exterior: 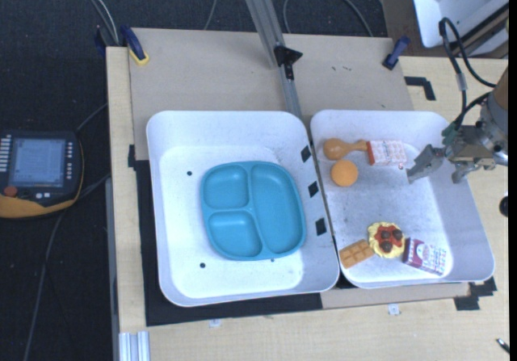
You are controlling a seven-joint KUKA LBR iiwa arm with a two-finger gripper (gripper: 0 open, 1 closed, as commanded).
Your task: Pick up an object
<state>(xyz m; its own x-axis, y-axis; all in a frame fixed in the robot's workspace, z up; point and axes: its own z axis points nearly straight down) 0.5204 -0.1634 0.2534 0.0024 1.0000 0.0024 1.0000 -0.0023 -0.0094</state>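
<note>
Ball (345, 174), small and orange, was seen in the right bin (477, 230), near the open gripper (440, 164). It was judged light, hard and rolly; its sides should be squeezed.

You see the gripper (442, 164) spread open over the right bin (460, 214), apparently empty, near the carton (388, 153).

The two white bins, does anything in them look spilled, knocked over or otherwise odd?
Nothing stands out. The blue divided plate lies flat in the left bin. In the right bin, the orange ball, the small carton, the toy waffle and the other items lie loose but apart. The gripper hangs open, holding nothing.
</note>
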